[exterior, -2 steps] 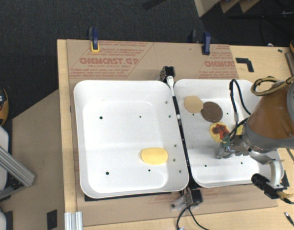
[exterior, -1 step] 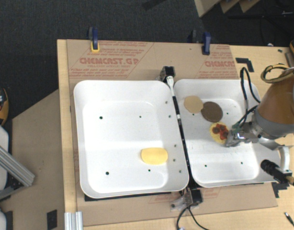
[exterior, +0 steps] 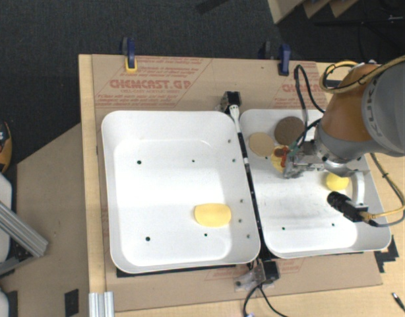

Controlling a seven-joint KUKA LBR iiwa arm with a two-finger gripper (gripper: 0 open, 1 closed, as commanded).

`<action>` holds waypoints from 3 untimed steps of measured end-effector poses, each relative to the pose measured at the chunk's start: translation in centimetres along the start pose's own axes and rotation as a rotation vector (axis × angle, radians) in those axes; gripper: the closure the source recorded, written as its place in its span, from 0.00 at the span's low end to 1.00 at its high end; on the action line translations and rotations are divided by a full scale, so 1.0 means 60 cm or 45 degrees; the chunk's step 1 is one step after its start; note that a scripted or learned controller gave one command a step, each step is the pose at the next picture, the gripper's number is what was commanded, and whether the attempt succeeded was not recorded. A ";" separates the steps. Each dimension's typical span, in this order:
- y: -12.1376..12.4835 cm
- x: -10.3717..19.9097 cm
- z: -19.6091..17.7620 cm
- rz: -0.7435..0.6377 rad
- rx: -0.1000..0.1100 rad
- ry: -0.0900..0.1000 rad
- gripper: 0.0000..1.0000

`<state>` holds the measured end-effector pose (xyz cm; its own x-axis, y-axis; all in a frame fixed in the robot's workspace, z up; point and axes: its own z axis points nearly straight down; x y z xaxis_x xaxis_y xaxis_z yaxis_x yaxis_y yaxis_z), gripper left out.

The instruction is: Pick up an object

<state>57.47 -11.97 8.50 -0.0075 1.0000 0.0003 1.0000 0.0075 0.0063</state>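
Note:
My gripper (exterior: 292,166) is down in the right bin (exterior: 308,236), near its upper left part. It sits right beside a small red and yellow object (exterior: 279,157), which its body partly covers. A tan disc (exterior: 260,144) and a darker brown disc (exterior: 289,130) lie just behind it. A yellow object (exterior: 337,181) peeks out from under the arm to the right. In the left bin (exterior: 156,144), a yellow oval piece (exterior: 212,214) lies near the front right corner.
The arm's grey and orange wrist (exterior: 357,114) hangs over the right bin's back right part, with black cables (exterior: 351,208) trailing over its right side. Blue clamps (exterior: 129,47) (exterior: 283,58) hold the cardboard base at the back edge.

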 end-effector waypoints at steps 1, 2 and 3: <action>0.034 0.180 -0.303 -0.007 -0.019 0.004 1.00; -0.002 0.221 -0.310 0.005 0.010 0.002 1.00; -0.068 0.286 -0.193 0.006 0.019 0.002 1.00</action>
<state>53.17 5.13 20.09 -0.0027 1.0000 0.0015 1.0000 0.0027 -0.0083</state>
